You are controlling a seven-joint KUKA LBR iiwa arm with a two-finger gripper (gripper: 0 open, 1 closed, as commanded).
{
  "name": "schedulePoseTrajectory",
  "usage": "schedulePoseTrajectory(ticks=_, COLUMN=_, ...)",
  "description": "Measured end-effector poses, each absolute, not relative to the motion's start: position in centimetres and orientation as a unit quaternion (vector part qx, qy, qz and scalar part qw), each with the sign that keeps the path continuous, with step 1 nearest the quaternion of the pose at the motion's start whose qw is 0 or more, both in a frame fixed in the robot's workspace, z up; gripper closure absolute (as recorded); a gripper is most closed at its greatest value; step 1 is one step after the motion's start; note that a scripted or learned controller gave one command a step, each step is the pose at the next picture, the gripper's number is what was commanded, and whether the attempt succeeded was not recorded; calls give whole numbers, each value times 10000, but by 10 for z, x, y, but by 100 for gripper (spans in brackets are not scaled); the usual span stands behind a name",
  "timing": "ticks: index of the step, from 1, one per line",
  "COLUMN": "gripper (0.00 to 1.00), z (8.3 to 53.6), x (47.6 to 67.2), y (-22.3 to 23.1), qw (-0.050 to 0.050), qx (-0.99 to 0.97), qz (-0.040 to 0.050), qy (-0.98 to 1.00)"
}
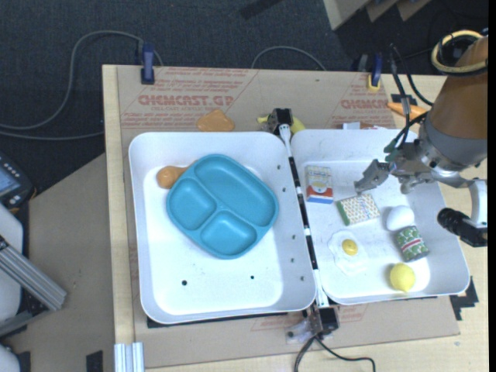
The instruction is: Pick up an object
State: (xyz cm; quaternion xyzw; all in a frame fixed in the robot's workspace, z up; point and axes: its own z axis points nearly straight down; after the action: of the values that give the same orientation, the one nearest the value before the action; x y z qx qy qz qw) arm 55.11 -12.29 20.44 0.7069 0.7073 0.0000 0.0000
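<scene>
My gripper (387, 180) hangs over the back part of the right bin (457, 279), open, with nothing between its fingers. Just below it lie a green-patterned packet (358, 208) and a white egg (399, 217). A small red and white carton (318, 184) sits to its left near the bin's wall. Toward the front are a toy fried egg (347, 248), a green can (412, 243) and a yellow lemon (402, 277).
The left bin (155, 285) holds a blue divided plate (222, 205) and an orange lump (167, 177) at its left. Another orange piece (215, 121) lies on the board behind the bins. Clamps and cables run along the back edge.
</scene>
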Motion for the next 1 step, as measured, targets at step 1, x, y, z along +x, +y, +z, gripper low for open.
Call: schedulePoseTrajectory(ticks=1, gripper=0, z=90, x=563, y=-126, qw=19, qx=7068, qz=-1, qy=7074)
